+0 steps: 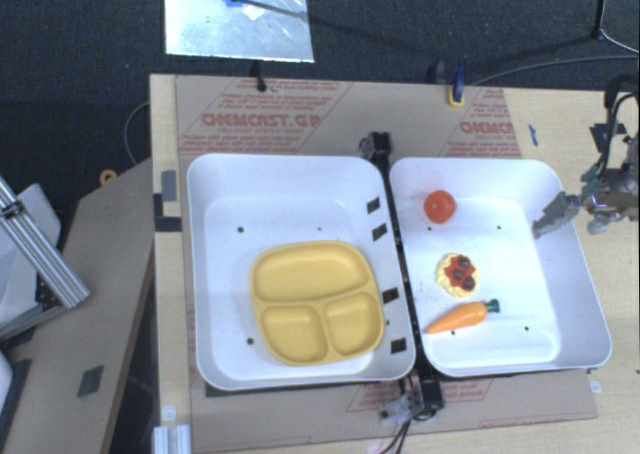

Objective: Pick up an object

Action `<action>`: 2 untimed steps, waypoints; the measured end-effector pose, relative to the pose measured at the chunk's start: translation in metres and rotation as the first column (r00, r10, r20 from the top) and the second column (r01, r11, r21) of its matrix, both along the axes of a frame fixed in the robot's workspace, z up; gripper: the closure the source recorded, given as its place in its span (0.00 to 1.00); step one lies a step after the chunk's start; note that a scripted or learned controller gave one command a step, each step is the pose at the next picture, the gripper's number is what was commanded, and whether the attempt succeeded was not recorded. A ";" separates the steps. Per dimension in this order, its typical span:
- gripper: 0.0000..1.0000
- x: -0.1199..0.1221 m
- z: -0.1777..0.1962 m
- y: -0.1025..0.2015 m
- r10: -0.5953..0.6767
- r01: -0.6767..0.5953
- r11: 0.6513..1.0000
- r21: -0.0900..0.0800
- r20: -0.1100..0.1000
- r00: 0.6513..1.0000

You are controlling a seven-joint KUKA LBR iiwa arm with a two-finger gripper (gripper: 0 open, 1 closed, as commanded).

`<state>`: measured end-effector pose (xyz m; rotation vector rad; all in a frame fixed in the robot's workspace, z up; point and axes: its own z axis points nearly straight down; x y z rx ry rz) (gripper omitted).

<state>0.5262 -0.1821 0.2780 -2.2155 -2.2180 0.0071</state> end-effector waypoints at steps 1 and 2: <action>0.00 0.002 0.005 0.001 0.003 -0.003 1.000 -0.002 0.009 1.000; 0.00 0.007 -0.044 0.010 0.003 -0.003 1.000 -0.001 0.006 1.000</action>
